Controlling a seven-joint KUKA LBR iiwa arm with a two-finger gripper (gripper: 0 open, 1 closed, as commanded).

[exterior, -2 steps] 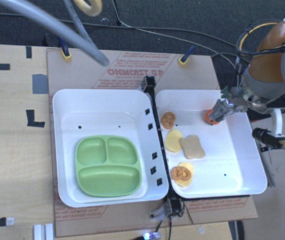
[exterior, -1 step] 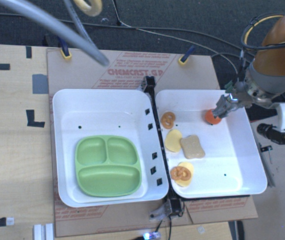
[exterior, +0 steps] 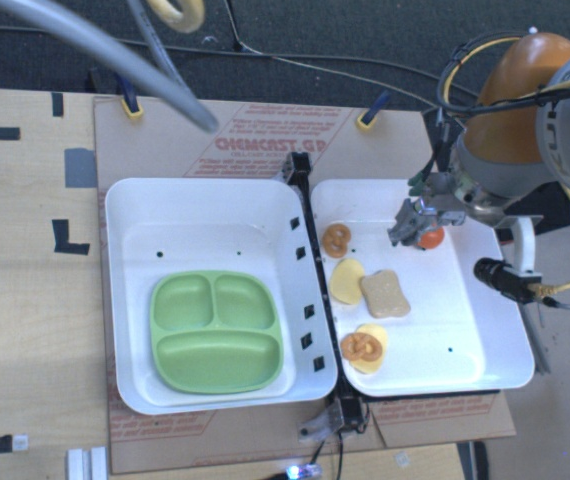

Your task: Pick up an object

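The right bin (exterior: 485, 368) holds several toy foods: a brown pretzel (exterior: 337, 237), a pale yellow slice (exterior: 346, 282), a tan bread slice (exterior: 384, 294), and a second pretzel (exterior: 361, 347) lying on another yellow piece (exterior: 375, 358). A small red-orange object (exterior: 431, 237) sits near the bin's back right. My gripper (exterior: 414, 225) hangs low over the bin right beside that red object, touching or nearly touching it on its left. The fingers are dark and small in the camera view.
The left bin (exterior: 125, 268) carries a green divided plate (exterior: 216, 330). A black divider with clips (exterior: 310, 268) runs between the bins. A black cylinder (exterior: 505, 280) sticks out over the right bin's right rim. Cables run across the back.
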